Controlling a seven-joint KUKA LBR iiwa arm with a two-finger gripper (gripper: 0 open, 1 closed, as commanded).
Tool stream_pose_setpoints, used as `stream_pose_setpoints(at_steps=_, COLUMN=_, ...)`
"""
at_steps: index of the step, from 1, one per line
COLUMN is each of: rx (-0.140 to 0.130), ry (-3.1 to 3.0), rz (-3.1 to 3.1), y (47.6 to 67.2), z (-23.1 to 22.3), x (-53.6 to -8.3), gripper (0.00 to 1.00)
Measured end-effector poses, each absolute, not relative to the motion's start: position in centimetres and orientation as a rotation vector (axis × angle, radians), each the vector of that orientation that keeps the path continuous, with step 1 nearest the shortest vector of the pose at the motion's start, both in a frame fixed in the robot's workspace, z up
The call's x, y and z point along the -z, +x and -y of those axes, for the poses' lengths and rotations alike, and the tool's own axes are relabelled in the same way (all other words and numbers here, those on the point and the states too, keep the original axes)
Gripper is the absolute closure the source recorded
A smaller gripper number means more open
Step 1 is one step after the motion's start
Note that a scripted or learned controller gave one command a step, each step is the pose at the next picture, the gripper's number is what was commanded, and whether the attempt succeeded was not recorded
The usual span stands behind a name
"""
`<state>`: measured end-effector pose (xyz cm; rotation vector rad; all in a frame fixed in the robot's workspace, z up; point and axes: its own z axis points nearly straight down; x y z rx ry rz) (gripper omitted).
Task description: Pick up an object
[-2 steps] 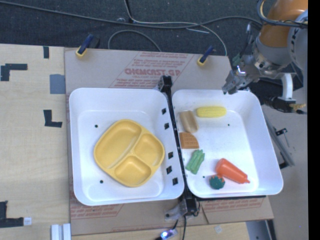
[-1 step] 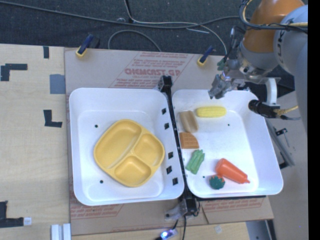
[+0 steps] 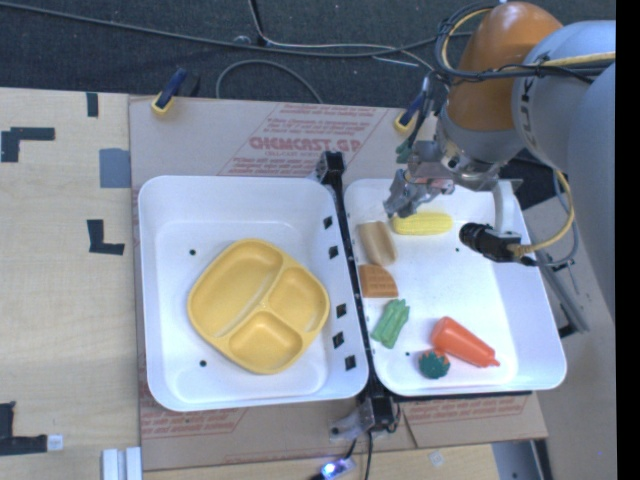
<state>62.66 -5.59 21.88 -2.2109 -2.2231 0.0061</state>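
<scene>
The gripper hangs low over the far edge of the right bin, and the corn cob lies just beside its tips, toward the near side, not between them. How far the jaws stand apart, I cannot tell. The carrot rests near the bin's near right corner.

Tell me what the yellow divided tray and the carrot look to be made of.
Yellow divided tray: likely moulded plastic, with a smooth, slightly glossy surface and rounded compartment ridges. Carrot: probably toy plastic, uniform bright orange with a soft sheen; rubber or foam can't be ruled out.
</scene>
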Motion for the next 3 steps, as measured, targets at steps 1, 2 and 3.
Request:
stream_pose_setpoints(at_steps=1, rx=-0.005, ry=-2.211, rz=2.224, y=59.8, z=0.6, x=-22.6, gripper=1.00)
stream_pose_setpoints(at_steps=2, rx=-0.005, ry=-2.211, rz=2.225, y=57.5, z=-3.9, x=-23.3, gripper=1.00)
stream_pose_setpoints(at_steps=3, rx=-0.009, ry=-2.210, rz=2.225, y=54.0, z=-8.9, x=-22.6, gripper=1.00)
